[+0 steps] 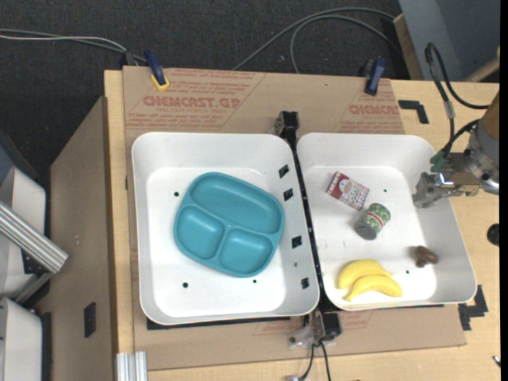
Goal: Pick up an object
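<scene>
The right bin holds a small red and white box, a green and grey can lying on its side, a yellow banana near the front, and a small brown object by the right wall. My gripper hangs over the bin's right rim, to the right of the can and above the brown object. Nothing shows between its fingers.
The left bin bears a teal divided plate. A black hinge strip runs between the bins. Clamps pin the cardboard sheet at the back. Cables trail behind the bench.
</scene>
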You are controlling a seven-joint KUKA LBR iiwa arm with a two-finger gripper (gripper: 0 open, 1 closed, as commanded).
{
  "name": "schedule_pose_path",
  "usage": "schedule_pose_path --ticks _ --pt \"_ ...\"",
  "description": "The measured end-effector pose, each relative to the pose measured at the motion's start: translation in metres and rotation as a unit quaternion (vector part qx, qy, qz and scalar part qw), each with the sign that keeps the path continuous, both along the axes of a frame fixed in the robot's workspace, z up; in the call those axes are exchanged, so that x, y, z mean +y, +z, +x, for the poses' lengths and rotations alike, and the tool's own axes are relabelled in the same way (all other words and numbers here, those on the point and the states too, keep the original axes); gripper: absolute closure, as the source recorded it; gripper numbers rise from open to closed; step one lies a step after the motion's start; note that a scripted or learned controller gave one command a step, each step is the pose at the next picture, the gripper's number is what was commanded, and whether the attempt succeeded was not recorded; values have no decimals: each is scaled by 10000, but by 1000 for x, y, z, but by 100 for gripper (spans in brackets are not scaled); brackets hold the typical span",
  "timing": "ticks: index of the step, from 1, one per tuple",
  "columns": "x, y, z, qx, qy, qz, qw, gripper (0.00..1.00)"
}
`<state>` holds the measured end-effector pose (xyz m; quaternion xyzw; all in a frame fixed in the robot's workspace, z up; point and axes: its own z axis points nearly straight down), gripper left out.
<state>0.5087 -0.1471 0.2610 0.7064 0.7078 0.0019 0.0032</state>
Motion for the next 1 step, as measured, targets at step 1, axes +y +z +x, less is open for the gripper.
schedule_pose_path --ticks 1 --pt "39 -10 29 26 15 11 10000 100"
